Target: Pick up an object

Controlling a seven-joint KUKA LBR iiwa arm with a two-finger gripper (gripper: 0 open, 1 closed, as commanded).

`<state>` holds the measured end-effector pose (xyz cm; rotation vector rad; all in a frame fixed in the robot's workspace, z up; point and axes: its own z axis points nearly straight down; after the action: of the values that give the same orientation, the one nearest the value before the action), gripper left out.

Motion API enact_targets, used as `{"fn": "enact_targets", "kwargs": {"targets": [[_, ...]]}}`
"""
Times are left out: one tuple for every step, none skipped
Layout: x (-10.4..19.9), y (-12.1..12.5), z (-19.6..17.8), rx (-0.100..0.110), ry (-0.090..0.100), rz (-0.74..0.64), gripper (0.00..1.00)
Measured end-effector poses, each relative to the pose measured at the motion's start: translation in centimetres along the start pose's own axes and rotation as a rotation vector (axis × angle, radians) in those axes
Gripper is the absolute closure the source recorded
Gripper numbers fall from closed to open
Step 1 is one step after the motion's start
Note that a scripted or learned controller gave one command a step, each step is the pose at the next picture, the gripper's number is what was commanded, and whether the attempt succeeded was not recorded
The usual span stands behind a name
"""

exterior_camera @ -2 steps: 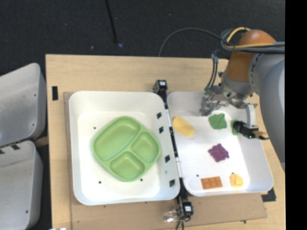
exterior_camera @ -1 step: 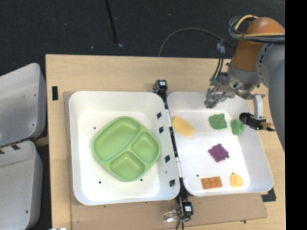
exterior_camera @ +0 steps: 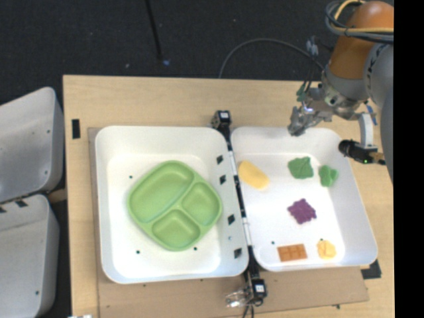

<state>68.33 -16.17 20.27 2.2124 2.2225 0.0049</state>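
My gripper hangs over the far edge of the right bin, with nothing visibly held. In that bin lie a yellow oval piece near the left wall, a green leafy piece, a smaller green piece, a purple cluster, an orange waffle-like block and a small yellow piece. The nearest object, the green leafy piece, sits well in front of the gripper.
The left bin bears a green divided plate. A divider with black clips runs between the bins. The wooden bench surrounds both bins. A thin cable arcs behind the right bin.
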Motion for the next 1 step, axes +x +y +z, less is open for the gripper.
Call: {"fn": "enact_targets", "kwargs": {"targets": [[-0.09, 0.08, -1.91, 0.005, 0.001, -0.001, 1.0]]}}
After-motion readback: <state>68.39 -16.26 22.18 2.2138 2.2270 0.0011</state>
